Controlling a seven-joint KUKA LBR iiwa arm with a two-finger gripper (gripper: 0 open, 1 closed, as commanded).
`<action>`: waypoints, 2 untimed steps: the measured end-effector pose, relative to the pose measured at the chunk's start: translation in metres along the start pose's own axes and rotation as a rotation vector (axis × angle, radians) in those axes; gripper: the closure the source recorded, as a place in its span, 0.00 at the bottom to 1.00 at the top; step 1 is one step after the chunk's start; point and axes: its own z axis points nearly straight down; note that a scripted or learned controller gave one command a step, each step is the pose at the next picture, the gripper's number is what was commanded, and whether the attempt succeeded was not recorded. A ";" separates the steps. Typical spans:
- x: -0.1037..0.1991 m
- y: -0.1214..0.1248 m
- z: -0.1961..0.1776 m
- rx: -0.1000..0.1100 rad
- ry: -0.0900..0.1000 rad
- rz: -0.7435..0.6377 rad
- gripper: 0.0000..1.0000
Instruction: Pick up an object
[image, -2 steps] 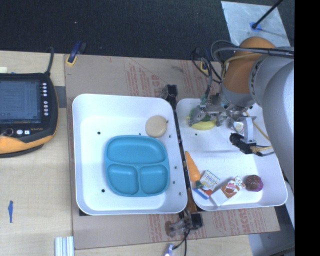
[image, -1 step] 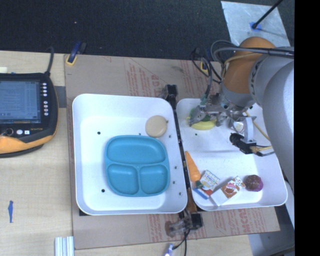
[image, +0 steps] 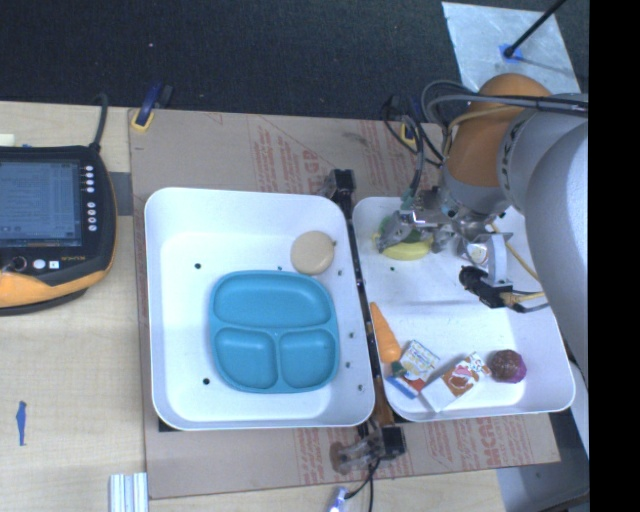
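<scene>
**Yellow fruit under the tool, grasp not yet confirmed**

The flat yellow-green fruit-shaped toy lies at the far left corner of the right-hand white bin, and it looks like the thing being gone for. The grey arm with its orange band reaches in from the right, and the tool sits low over that corner, just beside or touching the toy's upper edge. The metal parts and cables crowd together there, so I cannot tell whether the tool is spread or pressed together, and nothing can be seen pinched in it.

Other candidates rest nearer the front of the same bin: an orange carrot-shaped toy along the left wall, a small printed packet, a red-and-white wrapper and a dark purple round toy. The left white bin holds a blue sectioned plastic tray and a tan disc.

The step in hand seems to be the descent onto the toy. The next move calls for a firm closure around it, then a straight lift clear of the bin wall close by.
</scene>
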 end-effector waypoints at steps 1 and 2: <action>-0.002 0.000 -0.020 -0.001 0.000 0.000 0.00; -0.002 0.000 -0.031 -0.001 -0.001 -0.005 1.00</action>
